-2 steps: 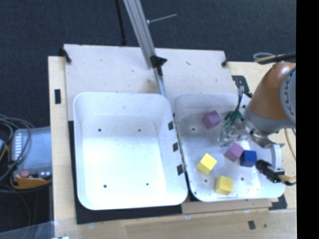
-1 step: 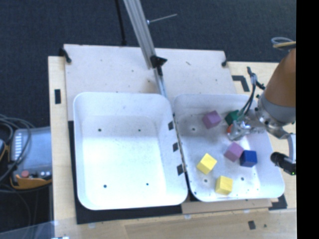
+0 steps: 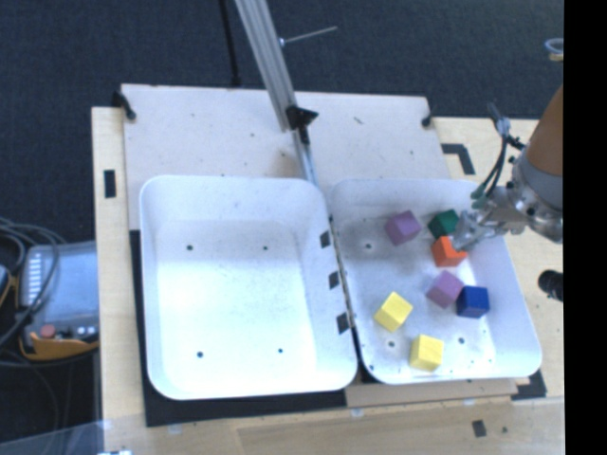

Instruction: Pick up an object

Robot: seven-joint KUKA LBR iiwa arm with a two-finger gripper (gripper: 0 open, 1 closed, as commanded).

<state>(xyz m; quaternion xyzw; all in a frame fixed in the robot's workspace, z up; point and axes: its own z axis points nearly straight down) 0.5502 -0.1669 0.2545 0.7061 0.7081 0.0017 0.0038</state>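
Observation:
The right bin [image 3: 503, 349] holds several small cubes: a purple one [image 3: 402, 227], a green one [image 3: 442, 223], an orange one [image 3: 448, 251], a second purple one [image 3: 444, 289], a blue one [image 3: 472, 300] and two yellow ones [image 3: 393, 311] [image 3: 426, 352]. My gripper [image 3: 465, 236] reaches in from the right and hangs low over the orange cube, right beside the green one. The arm's wrist hides where the fingertips meet the cubes.
The left bin [image 3: 152, 254] lies beside the right one. A slanted metal rail [image 3: 266, 50] runs from the top down to the seam between the bins. A grey device [image 3: 57, 297] with cables sits at the bench's left edge.

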